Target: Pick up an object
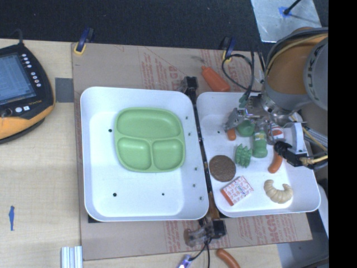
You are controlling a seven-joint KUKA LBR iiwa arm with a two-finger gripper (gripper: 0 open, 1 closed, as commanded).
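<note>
Arm's in over the right bin now, gripper low at the bin's upper-middle, right among a cluster of small toys: a green round piece, a green bottle-ish item, a spiky green thing. Can't tell the gripper's state, too much clutter and metal there. Nothing visibly held. Likely target is the green round piece just below the tip; prob light hard plastic, smooth, apt to squirt out, so pinch across its widest part. Further down: brown disc, flat, tough to grab; red-white packet, thin; croissant, easier, grip mid-body. Left bin has the green divided plate, well apart.
</note>
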